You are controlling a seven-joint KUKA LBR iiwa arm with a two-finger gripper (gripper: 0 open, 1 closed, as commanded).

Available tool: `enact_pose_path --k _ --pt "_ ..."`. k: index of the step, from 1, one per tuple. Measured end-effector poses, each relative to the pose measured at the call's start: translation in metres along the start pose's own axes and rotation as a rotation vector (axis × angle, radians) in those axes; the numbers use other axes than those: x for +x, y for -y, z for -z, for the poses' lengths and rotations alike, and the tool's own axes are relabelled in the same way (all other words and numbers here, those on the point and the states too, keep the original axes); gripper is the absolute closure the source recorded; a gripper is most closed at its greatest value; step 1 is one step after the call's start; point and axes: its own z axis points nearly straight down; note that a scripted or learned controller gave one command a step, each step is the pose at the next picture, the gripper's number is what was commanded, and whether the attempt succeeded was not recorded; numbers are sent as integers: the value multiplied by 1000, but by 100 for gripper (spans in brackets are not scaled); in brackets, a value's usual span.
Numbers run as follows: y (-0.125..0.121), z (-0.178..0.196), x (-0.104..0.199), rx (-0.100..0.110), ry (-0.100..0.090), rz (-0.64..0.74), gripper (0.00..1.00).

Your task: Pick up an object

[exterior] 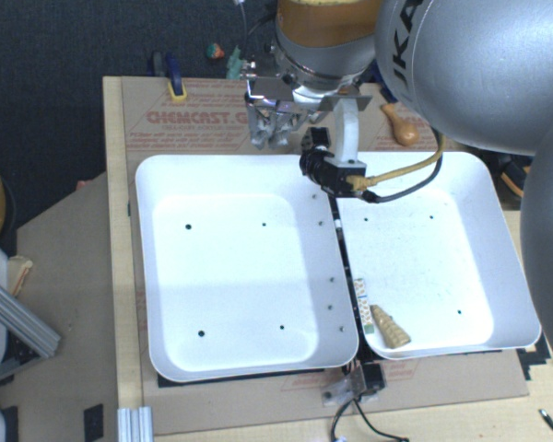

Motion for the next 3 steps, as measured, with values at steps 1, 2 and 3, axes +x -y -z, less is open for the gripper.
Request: enact_pose_path --k 1,2,3 --pt "-29 -84 44 14 2 7 100" --pt "-40 -16 -13 -2 1 -1 100" --pt "-66 -86 45 7 1 8 100"
